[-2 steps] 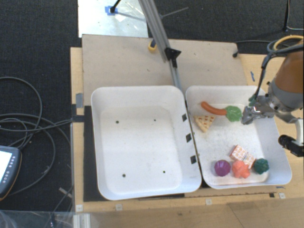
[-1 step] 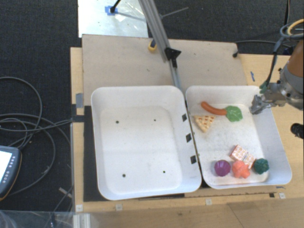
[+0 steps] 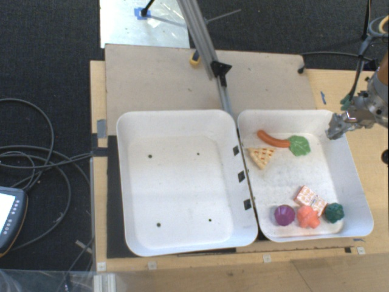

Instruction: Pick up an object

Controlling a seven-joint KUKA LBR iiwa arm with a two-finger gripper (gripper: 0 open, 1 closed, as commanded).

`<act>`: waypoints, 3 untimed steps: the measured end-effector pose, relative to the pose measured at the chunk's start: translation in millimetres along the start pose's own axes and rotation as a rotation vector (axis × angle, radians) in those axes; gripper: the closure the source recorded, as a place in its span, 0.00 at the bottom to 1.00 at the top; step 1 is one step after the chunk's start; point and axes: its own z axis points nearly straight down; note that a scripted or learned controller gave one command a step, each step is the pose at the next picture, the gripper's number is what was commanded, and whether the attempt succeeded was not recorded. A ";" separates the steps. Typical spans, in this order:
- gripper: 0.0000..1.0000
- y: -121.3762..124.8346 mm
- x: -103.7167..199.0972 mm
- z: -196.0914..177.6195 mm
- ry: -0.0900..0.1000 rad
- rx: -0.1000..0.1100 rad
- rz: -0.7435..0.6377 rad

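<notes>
Gripper [image 3: 336, 131] over right bin [image 3: 352, 181] rim, jaw state unclear; carrot [image 3: 273, 140], waffle [image 3: 262, 157] lie apart below.

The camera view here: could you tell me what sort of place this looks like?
Probably a robotics lab test bench: two white bins taped side by side, toy food such as a carrot, a teach pendant, and loose cables on dark carpet.

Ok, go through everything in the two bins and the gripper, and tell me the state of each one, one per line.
Grey two-finger gripper: over the right white bin's upper right rim, holding nothing.
Orange toy carrot with green leafy top: lying flat, top of that bin.
Tan waffle-patterned wedge: flat, just below the carrot.
Purple round toy: resting at the bin's lower edge.
Orange lumpy toy: beside it.
Pink-and-white checked block: tilted, touching the orange toy.
Dark green small toy: lower right corner.
</notes>
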 end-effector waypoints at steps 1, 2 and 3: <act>1.00 16.0 60.0 11.0 0.004 0.004 -0.006; 1.00 23.3 120.3 16.9 0.005 0.005 -0.007; 1.00 44.8 180.9 22.0 0.004 0.003 -0.006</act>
